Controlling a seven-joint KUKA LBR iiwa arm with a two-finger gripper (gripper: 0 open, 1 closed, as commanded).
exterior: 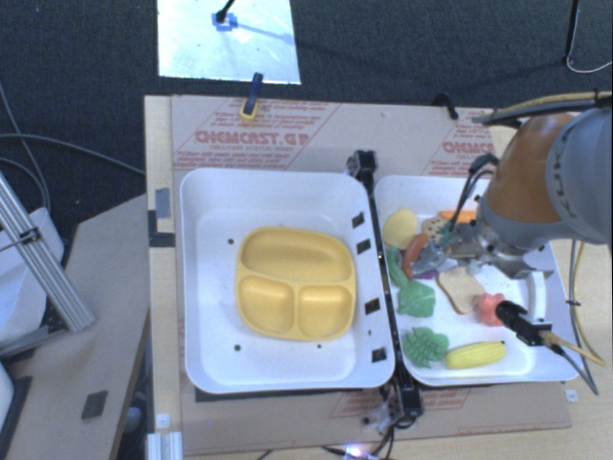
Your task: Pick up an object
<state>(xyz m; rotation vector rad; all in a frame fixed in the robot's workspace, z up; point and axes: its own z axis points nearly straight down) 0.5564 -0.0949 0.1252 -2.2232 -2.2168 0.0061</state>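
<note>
Two bins on the counter: end effector (436, 252) sits low in the right bin (548, 364) among toy food, opening can't be read, so still approach/grasp stage; next, close squarely on the red piece (416, 253) and lift straight.

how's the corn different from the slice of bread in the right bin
The corn is yellow and cob-shaped; the bread slice is tan and flat. The corn lies near the bin's front edge; the bread sits farther back, just under the gripper. Both lie in the right bin.
</note>
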